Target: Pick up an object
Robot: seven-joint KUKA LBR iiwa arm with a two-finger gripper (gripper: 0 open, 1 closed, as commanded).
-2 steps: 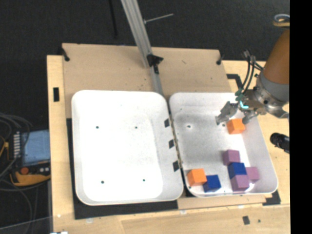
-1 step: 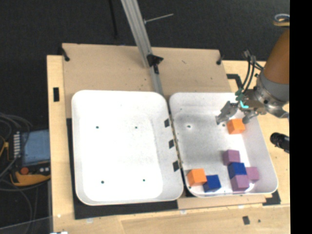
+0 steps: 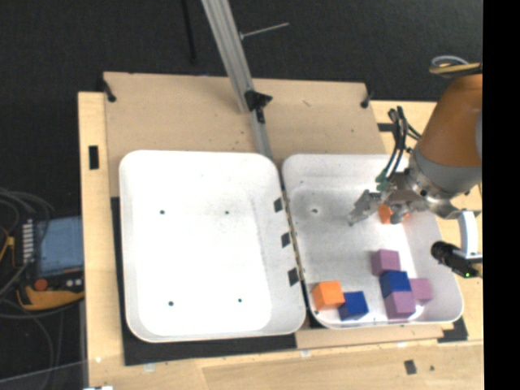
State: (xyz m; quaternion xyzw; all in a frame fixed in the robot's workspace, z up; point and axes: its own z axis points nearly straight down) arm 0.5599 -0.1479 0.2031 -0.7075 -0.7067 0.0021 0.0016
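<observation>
My gripper hangs over the upper right part of the right bin, below the grey and orange arm. Its fingers stand spread apart, so it is open. A small orange block shows in the gap between them, narrower than the gap; I cannot tell whether it touches either finger. Toward the bin's front lie an orange cube, a blue cube, a purple block, a dark blue block and two more purple blocks.
The left bin sits beside the right one, with a dividing rim and clips between them. A slanted metal rail rises from behind the bins. Cables and a blue box lie off the bench's left.
</observation>
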